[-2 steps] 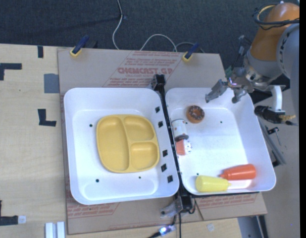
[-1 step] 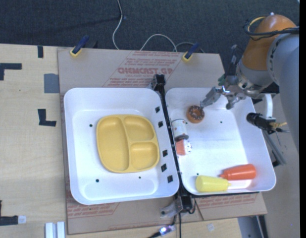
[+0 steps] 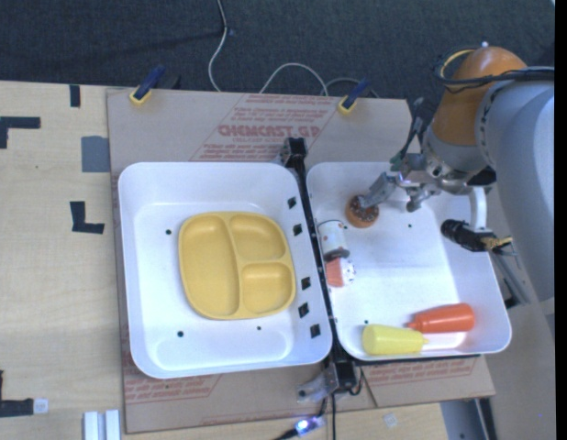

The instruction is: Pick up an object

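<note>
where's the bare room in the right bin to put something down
Bare floor lies mid-bin, between the small brown thing by the pincer and the orange piece with the yellow piece at the near wall. The left wall is crowded by a white and orange toy.

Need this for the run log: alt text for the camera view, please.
The gripper of a grey and orange arm hangs over the right bin beside a small brown object. That bin also holds an orange object and a yellow object; the left bin holds a yellow divided tray.
</note>
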Available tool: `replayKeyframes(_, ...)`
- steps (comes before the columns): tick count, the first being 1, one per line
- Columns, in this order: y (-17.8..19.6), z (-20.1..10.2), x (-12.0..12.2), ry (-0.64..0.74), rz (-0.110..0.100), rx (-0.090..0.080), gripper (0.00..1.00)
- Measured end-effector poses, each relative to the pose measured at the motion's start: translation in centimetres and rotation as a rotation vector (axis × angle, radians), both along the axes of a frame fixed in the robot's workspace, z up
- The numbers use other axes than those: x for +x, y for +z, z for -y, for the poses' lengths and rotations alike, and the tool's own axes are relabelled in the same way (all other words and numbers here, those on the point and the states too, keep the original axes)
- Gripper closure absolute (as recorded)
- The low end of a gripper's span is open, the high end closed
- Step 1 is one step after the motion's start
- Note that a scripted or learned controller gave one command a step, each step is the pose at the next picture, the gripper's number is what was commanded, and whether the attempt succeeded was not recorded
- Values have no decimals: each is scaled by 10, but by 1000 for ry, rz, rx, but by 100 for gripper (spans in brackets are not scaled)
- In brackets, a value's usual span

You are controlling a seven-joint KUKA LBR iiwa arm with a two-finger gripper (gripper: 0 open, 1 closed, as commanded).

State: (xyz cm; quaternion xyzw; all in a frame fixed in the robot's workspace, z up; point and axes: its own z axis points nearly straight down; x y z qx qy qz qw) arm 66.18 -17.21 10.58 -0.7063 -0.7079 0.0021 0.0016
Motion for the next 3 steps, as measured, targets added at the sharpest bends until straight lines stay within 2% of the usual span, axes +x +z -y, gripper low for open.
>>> replayKeyframes(1,-17,1,2,0,7,-2,0)
replayKeyframes(2,-6,-2,3,3,7,2,100)
replayKeyframes(3,56,-6,2,0,8,0,100)
